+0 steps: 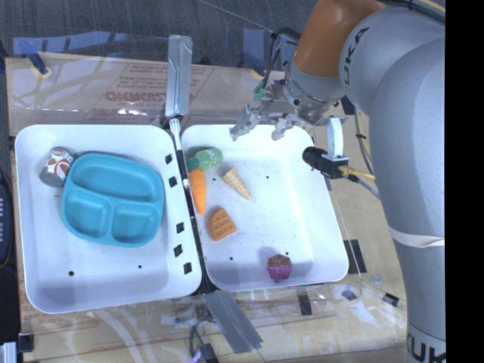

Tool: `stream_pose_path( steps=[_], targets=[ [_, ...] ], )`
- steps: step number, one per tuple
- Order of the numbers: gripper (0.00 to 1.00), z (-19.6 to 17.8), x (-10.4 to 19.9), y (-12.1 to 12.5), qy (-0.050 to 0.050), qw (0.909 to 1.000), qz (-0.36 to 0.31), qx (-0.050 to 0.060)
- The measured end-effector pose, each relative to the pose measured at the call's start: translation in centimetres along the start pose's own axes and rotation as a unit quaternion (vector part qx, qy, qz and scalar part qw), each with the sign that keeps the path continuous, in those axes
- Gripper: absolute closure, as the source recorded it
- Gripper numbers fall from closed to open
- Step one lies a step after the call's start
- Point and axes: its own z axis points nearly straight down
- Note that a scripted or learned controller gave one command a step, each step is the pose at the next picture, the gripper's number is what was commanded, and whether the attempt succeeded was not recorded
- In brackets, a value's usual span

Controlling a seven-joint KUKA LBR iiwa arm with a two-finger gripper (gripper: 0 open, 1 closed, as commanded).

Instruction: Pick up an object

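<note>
You see the gripper at the far rim of the right bin, near that bin's back left part. Its two fingers stand apart, and nothing is between them.

The pickable things in this bin lie mostly along its left side. The green round toy is close to the divider between the bins, and the orange carrot lies just under it, along the same wall — there is little room on that side. The ice cream cone is a bit more to the middle, apart from the others. The waffle piece lies below the carrot, and the purple cupcake sits near the front rim. The middle and right part of the bin floor is bare.

In the left bin a blue sectioned tray takes the middle, and a small ball-like toy touches its upper left edge, near the back corner.
</note>
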Motion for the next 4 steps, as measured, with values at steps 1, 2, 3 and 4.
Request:
stream_pose_path(
  steps=[1, 2, 3, 4],
  targets=[
    [0.00, 10.9, 1.2, -1.5, 0.000, 0.9998, -0.018, 0.005],
    [0.00, 14.1, 0.0, -3.4, 0.000, 0.9976, -0.070, 0.000],
    [0.00, 14.0, -2.7, -1.9, -0.001, 0.9924, -0.123, -0.002],
    [0.00, 10.7, -3.5, 0.8, -0.002, 0.9731, -0.230, -0.003]
  ],
)
